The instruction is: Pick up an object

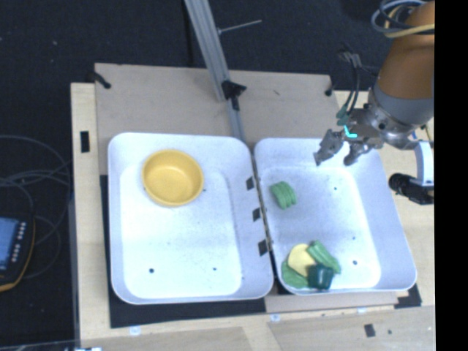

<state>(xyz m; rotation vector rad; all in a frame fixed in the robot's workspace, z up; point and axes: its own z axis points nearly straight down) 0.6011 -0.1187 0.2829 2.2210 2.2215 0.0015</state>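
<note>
Hovering over the far end of the right bin, my fingers spread apart with nothing between them, green lump near the divider, yellow, green and dark teal pieces piled in the near corner, yellow bowl in the left bin.

Pale wooden worktop on a dark, speckled floor. Grey metal rail slants in from the top. Loose cables and a handheld screen unit lie at the left edge.
</note>
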